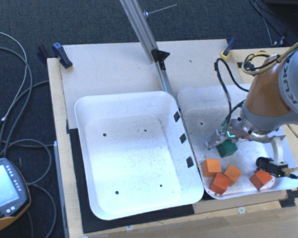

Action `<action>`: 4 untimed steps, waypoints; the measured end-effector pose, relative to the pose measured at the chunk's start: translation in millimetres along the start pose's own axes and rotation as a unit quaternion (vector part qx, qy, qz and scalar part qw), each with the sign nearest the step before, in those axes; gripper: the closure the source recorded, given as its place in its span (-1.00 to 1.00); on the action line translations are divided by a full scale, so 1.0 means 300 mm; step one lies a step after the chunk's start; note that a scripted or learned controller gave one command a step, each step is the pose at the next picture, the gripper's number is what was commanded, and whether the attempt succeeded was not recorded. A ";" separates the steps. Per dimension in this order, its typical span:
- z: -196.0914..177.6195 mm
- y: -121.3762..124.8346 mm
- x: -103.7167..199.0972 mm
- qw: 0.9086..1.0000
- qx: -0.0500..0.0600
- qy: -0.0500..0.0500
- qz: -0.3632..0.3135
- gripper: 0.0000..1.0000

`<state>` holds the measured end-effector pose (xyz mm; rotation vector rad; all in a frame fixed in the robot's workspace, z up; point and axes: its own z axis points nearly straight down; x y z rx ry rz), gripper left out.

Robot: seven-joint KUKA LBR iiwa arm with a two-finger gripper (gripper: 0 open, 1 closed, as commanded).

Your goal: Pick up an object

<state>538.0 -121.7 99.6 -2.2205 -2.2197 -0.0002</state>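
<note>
The table carries two white bins side by side. The left bin has only dark specks on its floor. The right bin holds the blocks. The arm reaches in from the right over this bin, its gripper low above the bin floor. A green block sits right at the gripper's tip, perhaps between the fingers, though I cannot tell whether they are open or closed on it. Just below lie three orange blocks clustered together, touching or nearly so. A fourth orange block sits apart near the bin's right front corner.
</note>
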 end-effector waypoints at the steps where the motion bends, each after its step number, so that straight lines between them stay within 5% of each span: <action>1: -0.036 0.003 0.001 1.000 -0.001 0.000 0.000 1.00; 2: -0.349 0.020 0.277 1.000 -0.005 0.001 -0.005 1.00; 3: -0.530 -0.017 0.333 1.000 -0.004 0.000 -0.002 1.00; 4: -0.319 -0.018 0.511 1.000 0.004 0.001 -0.003 1.00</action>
